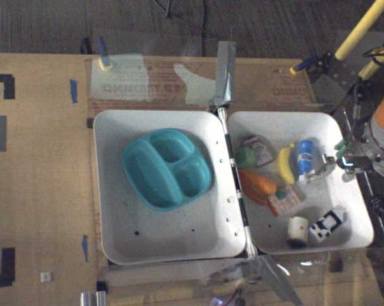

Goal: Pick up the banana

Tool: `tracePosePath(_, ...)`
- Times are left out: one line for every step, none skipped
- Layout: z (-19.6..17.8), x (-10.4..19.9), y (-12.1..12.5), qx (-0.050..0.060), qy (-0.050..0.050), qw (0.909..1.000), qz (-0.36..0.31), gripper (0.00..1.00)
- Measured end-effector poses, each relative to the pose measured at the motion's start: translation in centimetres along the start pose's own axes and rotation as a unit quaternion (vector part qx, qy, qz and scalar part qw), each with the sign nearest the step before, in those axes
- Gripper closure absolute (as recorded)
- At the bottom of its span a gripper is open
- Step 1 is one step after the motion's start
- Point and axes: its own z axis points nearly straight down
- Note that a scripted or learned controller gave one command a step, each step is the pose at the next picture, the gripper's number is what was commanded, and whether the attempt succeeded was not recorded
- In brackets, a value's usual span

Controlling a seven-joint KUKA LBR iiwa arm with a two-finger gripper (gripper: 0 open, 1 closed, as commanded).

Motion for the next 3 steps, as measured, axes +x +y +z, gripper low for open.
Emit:
tracePosePath(-8.3, 3.5, -1.4, -0.003, -0.002, 0.9925, -0.122, 0.0)
tracePosePath(5.2, 6.8, 3.8, -0.001, -0.001, 0.9817, -0.191, 0.0)
tracePosePath(13.5, 0.7, 8.6, -0.002, -0.001, 0.9729, -0.231, 0.0)
